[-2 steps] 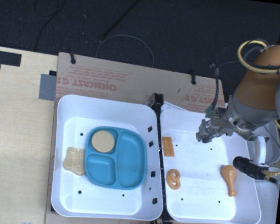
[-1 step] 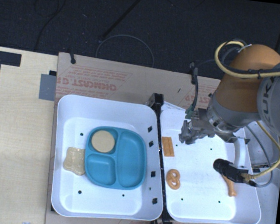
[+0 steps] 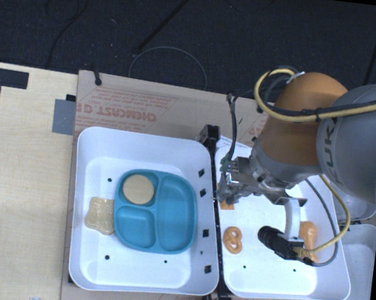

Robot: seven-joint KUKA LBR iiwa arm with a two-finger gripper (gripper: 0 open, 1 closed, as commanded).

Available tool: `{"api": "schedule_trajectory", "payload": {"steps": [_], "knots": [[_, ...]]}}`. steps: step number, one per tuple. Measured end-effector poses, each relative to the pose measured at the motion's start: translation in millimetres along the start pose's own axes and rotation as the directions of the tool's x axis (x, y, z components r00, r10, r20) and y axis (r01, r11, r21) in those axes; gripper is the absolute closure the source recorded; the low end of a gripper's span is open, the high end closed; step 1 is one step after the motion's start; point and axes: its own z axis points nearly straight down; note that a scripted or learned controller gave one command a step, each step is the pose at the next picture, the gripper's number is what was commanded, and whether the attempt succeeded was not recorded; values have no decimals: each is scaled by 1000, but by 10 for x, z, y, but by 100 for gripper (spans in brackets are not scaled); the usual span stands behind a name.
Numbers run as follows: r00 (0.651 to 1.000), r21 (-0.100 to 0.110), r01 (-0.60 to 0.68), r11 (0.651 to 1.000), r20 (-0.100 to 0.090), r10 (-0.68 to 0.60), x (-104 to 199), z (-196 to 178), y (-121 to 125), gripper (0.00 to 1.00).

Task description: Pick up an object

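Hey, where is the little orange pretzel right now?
In the camera view, the pretzel lies in the right bin, near its left wall, across from the blue tray in the left bin.

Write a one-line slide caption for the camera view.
Gripper at the right bin's inner wall, near an orange pretzel; blue tray in the left bin.

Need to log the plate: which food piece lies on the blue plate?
The round tan biscuit, in the blue plate's upper-left compartment. The pale slice lies beside the plate; the orange pretzel is in the other bin.
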Motion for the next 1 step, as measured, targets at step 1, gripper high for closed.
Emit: {"api": "schedule_trajectory", "payload": {"steps": [1], "knots": [[1000,0,0,1000,0,0,529,119,-193,100]]}}
